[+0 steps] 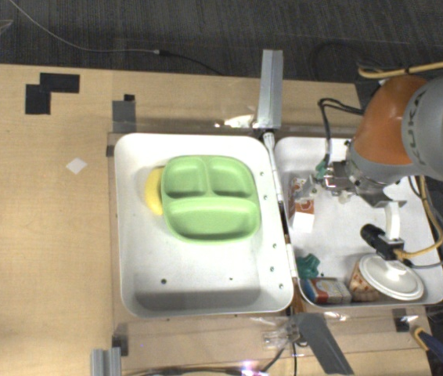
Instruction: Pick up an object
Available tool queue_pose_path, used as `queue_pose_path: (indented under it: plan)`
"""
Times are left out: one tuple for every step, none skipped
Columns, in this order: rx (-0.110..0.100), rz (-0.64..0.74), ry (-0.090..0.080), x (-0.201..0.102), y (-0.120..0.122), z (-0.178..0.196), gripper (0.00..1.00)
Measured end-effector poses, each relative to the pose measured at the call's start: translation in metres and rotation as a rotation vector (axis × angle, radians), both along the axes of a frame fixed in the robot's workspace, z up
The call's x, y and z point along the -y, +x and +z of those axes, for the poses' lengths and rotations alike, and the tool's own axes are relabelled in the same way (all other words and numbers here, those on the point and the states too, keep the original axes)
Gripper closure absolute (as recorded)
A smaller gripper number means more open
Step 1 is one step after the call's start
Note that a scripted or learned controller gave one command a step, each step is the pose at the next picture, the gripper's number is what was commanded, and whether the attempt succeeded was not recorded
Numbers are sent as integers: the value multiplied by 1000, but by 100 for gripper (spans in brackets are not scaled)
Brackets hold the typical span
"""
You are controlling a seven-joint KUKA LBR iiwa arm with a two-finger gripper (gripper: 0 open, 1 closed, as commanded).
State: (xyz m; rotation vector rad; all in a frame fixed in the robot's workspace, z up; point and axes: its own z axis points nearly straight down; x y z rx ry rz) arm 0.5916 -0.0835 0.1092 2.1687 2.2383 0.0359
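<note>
Over the right bin (434, 288), near its upper-left part, the tool (333, 180) is seen low above the white floor, carried by the grey arm with its orange band (384, 128) reaching in from the right. Whether the tool is open or closed cannot be told, since the wrist and cables cover it from above, and nothing is seen held. The step in hand is judged to be the approach or descent toward a candidate object, the grasp itself not yet being made. The nearest candidate is a small card-like packet (302, 204) with red and white print, lying just to the left of the tool against the bin's left wall. Its long axis appears to run roughly up and down the view, along that wall, though its outline is small and partly blurred. For the next move, the tool would need to be shifted slightly left and aligned across the packet's short side, with care taken over the closeness of the wall. Other objects are gathered along the lower edge of the same bin: a teal item (309, 266), a small red-and-white box (331, 291), and a round white lid (394, 279). In the left bin (198, 288) a green divided tray (209, 196) lies over a yellow object (153, 193).
</note>
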Motion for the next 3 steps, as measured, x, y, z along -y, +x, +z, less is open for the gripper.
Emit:
queue_pose_path:
  plan:
    - [36,132,-11,6,-66,0,0]
    - [-28,253,-5,-9,-103,76,0]
    - [-31,477,-8,5,-104,-9,0]
